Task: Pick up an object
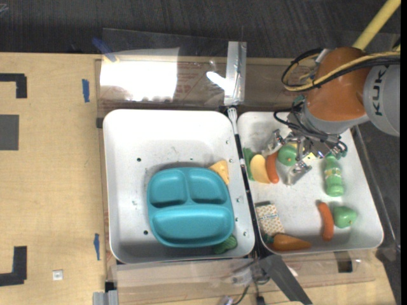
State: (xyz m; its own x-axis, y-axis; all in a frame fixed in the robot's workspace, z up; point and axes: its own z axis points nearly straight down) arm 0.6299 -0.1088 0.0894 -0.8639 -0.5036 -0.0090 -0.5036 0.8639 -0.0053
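Low in the right bin (365, 189), with the gripper (291, 159) hanging directly over a round green piece (287, 152) in the upper half of that bin. Impossible to tell from this slant whether open, closed or pinching anything (too much metal and cable heaped over the spot), so count nothing as held yet. Take the green piece as the likely target, being closest. Centre squarely over it before committing, and line the grasp so as to close across its narrow width, not along the row of neighbours. Mind the yellow piece (257, 168) and the red piece (272, 169), side by side just to its left and probably easy to nudge or trap by mistake. Mind also the knobbly green piece (332, 175) near on the other side. Come straight down, stop short of pressing into the bin floor, close gently on a rounded and probably slippery toy, then lift vertically and slowly. Check for something really between the jaws before carrying off. Failing that, try the orange carrot (325, 220) lower down, lying well apart from the cluster with open floor around. Skip the flat patterned square (269, 217) and, in the left bin (121, 170), the broad teal plate (189, 206): poor fits for a narrow grasp.
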